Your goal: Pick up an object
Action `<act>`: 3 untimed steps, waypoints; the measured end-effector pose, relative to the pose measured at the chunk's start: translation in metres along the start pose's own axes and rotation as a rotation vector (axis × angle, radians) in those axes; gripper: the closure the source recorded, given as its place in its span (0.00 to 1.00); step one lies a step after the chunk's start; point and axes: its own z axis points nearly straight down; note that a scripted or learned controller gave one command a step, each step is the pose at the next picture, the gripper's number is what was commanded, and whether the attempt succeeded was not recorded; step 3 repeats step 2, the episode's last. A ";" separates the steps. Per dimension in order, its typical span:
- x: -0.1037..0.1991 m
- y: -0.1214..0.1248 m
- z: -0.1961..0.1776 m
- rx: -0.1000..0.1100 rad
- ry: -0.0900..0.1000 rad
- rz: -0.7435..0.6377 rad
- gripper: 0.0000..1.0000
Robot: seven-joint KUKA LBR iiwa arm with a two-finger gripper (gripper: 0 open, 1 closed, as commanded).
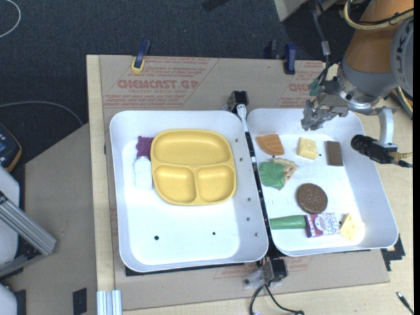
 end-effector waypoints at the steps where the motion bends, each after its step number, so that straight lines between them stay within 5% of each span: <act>1: 0.010 0.030 -0.013 -0.002 -0.001 0.003 1.00; 3: 0.017 0.020 0.004 0.009 0.001 0.005 1.00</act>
